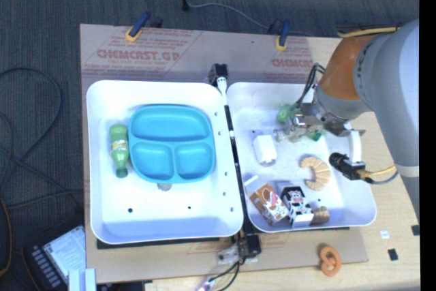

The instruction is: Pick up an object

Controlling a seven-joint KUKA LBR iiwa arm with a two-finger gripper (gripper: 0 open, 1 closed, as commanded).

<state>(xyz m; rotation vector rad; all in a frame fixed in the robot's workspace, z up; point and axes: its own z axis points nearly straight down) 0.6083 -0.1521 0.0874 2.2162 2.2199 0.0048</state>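
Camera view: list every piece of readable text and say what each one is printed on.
"CHEMCAST GP": red print on the brown board behind the left bin.
Red print on the board behind the right bin, near the clamp: partly hidden, too blurred to read.
Small boxes in the right bin: printed graphics, too small to read.
Green bottle label: too small to read.

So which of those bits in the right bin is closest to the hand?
The small green thing, right beside the hand at the bin's far end. The white block, croissant and boxes lie farther off.
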